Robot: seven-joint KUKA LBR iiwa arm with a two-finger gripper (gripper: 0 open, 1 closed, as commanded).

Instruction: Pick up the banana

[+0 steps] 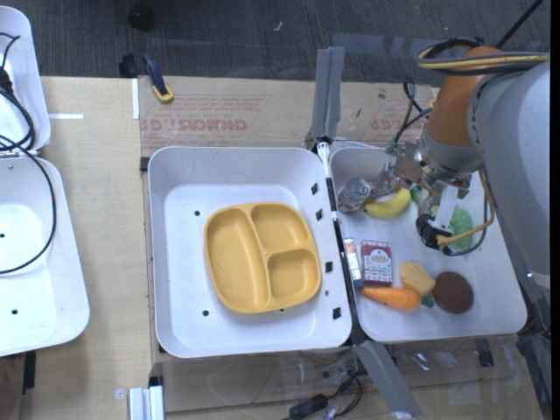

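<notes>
The yellow banana [390,204] lies in the right bin [490,318], near its back left part, curved with its ends pointing up. My gripper [393,180] hangs just above and behind the banana, at the end of the grey arm with the orange band [458,103], which comes in from the right. The gripper's dark tip overlaps the banana's upper edge in this view. I cannot tell whether it touches the fruit.
A crumpled silvery object [353,192] lies left of the banana. Further forward are a red box [377,262], a carrot [391,297], a yellow waffle-like piece [417,277], a brown disc [453,291] and a green item [461,226]. The left bin [175,322] holds a yellow divided plate [262,256].
</notes>
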